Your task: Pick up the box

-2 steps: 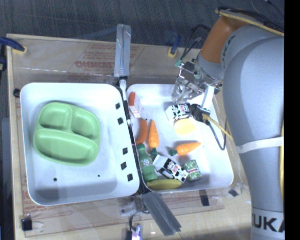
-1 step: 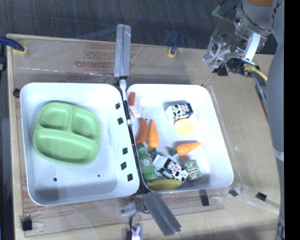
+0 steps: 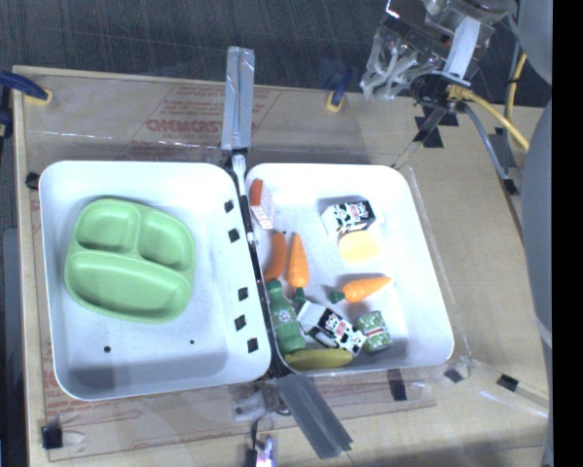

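The hand hangs above the table beyond the right bin's far corner; whether it is apart or together I cannot tell. In the right bin lie two cow-patterned boxes, one near the far wall beside a yellow round piece, one near the front. A small green box touches the second. Three carrots lie there, one green bottle and one banana. The left bin bears one green divided tray.
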Available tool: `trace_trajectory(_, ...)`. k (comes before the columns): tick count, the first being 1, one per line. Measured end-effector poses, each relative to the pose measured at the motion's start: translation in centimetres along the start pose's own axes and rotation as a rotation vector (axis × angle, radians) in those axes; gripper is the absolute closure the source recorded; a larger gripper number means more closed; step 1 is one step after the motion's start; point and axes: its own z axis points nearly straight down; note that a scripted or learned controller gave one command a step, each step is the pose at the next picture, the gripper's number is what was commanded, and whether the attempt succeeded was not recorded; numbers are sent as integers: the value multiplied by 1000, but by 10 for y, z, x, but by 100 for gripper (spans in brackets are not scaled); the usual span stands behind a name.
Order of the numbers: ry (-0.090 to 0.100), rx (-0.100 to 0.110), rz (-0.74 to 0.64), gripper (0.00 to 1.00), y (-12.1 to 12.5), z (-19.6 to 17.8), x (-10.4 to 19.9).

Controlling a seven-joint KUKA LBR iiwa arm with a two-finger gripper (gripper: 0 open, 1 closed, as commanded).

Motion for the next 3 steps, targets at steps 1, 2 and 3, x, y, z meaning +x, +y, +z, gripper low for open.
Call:
trace_trajectory(1,-1,-1,468,100,-12,1,21)
trace_trajectory(2,-4,5,562,100,-13,2,7)
trace_trajectory(3,-4,4,684,100,-15,352,-3)
